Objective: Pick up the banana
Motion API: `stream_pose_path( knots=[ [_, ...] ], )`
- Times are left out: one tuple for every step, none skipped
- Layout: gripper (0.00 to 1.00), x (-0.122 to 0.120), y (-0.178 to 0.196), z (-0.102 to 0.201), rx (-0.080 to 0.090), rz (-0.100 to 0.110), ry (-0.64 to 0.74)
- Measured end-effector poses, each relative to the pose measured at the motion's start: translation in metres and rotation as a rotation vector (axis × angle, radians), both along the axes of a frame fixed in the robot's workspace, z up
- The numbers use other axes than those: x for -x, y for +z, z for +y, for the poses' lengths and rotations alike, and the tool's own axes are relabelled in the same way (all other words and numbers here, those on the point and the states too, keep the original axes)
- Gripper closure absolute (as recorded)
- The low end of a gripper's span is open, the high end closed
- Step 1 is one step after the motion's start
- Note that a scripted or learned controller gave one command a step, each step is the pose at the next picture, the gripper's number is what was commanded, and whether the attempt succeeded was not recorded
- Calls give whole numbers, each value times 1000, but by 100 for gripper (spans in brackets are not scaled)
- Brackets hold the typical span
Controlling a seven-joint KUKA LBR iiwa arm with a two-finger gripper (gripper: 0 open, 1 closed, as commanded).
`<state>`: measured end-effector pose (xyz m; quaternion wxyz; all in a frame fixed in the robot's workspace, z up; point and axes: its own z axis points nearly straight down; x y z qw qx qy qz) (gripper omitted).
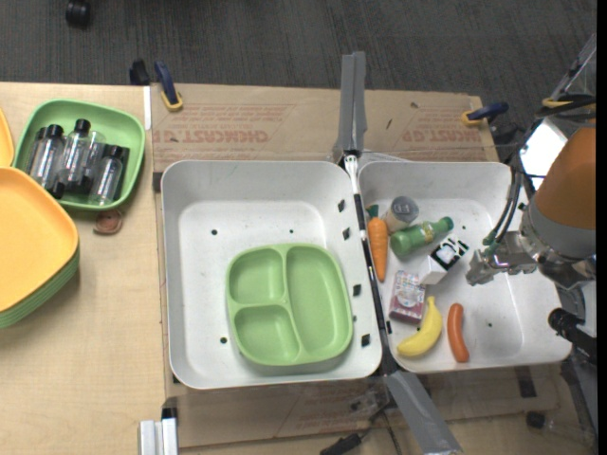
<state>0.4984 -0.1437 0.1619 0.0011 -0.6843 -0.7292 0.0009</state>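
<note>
Banana (424, 331) lay ungrasped near right bin's (503, 173) front; end effector (486, 265) hovered right of it, grip state indiscernible. Pickup remained undone.

A wooden bench (85, 368) topped with cardboard (256, 126) stands on dark grey carpet (285, 17).

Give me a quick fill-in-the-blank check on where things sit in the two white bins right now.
1. The curved yellow banana lies in the ____ bin of the camera view.
2. The green three-compartment plastic tray sits in the ____ bin.
3. Just right of the banana lies a small ____ sausage-shaped toy.
4. The orange carrot lies along the right bin's ____ wall.

Missing words: right; left; red; left
</note>
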Motion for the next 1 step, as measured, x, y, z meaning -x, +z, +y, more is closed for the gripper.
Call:
stream_pose_path(
  knots=[
    [100, -32, 76, -27, 2, -2, 208]
  ],
)
